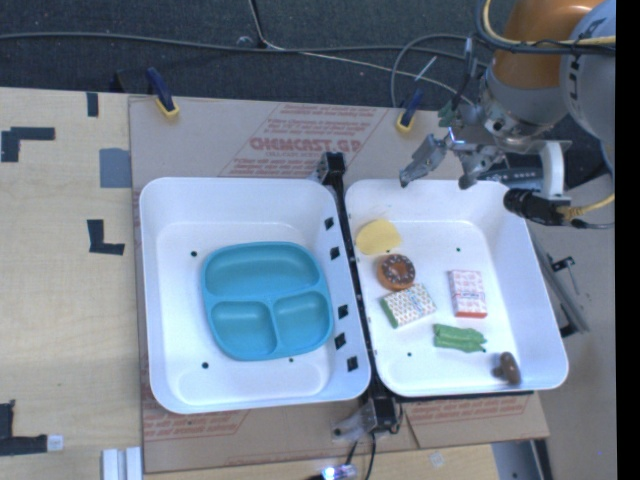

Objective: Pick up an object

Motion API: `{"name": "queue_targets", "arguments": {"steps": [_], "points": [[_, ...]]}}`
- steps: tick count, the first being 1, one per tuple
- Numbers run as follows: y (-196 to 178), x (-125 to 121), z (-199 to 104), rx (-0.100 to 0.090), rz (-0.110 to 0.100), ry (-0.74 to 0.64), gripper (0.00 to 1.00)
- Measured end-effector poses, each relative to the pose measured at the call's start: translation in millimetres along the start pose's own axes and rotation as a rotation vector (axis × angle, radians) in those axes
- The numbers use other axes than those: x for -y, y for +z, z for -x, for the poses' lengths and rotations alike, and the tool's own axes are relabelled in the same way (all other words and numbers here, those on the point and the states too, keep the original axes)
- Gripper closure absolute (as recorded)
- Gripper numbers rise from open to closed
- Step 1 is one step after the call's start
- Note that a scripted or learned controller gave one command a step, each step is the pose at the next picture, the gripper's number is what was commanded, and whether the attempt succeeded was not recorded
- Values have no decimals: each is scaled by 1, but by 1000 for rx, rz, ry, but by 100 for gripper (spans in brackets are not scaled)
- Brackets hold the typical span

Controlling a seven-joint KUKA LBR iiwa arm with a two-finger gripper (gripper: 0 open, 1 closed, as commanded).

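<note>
Two white bins sitting side by side; gripper (443, 167) hovering over right bin's (527, 248) far edge, jaws spread apart, gripping nothing.

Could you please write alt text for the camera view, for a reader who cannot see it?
A grey robot arm's open claw hovers over the far edge of the right white bin, holding nothing. That bin contains a yellow piece, a doughnut, two small boxes, a green pod and a brown item. The left bin holds a blue divided tray.
</note>
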State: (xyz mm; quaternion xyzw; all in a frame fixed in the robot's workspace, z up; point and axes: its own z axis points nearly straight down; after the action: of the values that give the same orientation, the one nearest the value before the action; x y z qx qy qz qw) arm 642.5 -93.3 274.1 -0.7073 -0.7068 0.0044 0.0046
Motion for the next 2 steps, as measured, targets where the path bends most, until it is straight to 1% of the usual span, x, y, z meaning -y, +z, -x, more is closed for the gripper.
{"name": "queue_targets", "arguments": {"steps": [1, 2], "points": [[-7, -2, 0, 1, 11, -2, 0], [51, 8, 2, 1, 5, -2, 0]]}}
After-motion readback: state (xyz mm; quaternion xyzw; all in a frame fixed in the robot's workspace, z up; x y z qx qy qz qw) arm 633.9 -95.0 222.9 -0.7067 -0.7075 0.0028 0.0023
